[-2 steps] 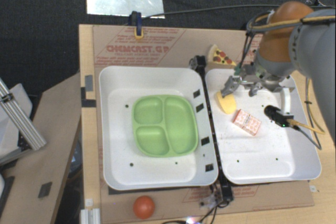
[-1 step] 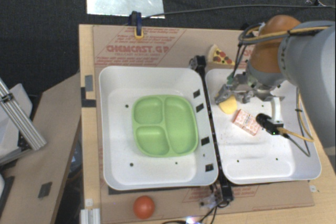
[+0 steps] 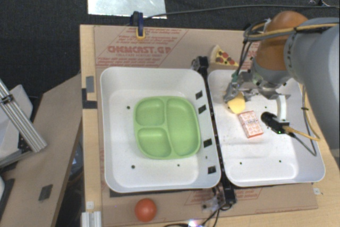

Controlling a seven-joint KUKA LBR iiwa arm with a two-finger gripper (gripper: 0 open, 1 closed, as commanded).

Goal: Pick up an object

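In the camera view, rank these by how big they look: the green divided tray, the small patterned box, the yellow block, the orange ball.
1. green divided tray, by far the largest.
2. small patterned box.
3. orange ball and yellow block: too alike to rank; the ball sits nearer the camera, and the claw partly covers the block.

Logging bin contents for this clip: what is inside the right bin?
The right bin holds a yellow object and a small pink-and-white box. The gripper sits at the yellow object, and the arm covers the bin's upper right part, so anything there is hidden.
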